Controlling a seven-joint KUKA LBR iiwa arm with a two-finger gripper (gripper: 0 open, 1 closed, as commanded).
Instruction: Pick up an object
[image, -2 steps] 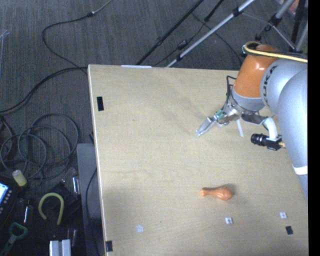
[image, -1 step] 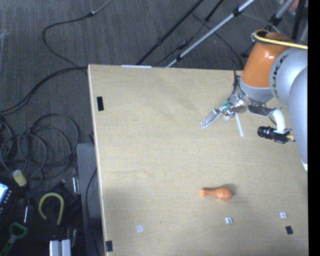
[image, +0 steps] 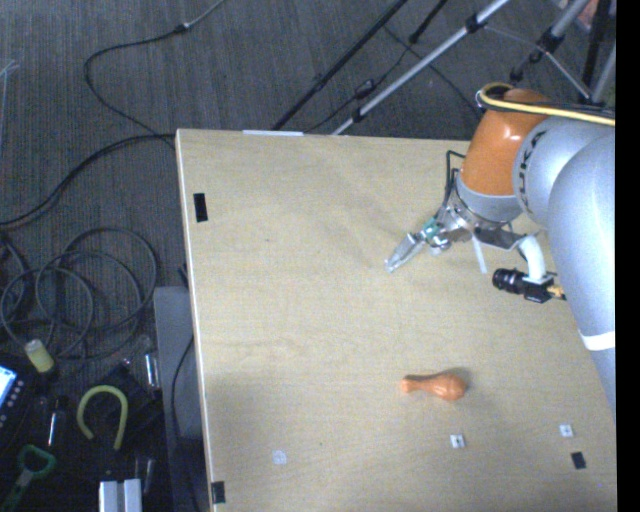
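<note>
An orange gourd-shaped object lies on its side on the pale wooden bench top, toward the front right. My gripper hangs from the grey arm with the orange band at the right. It points down and to the left over bare wood. Its fingers meet in a narrow point and appear shut, with nothing between them. The gripper is well behind the orange object and a little to its left, apart from it.
Small black and white markers dot the bench near its front edge, and a black tab sits near the left edge. Left of the bench, cables and tools lie on the floor. Tripod legs stand behind.
</note>
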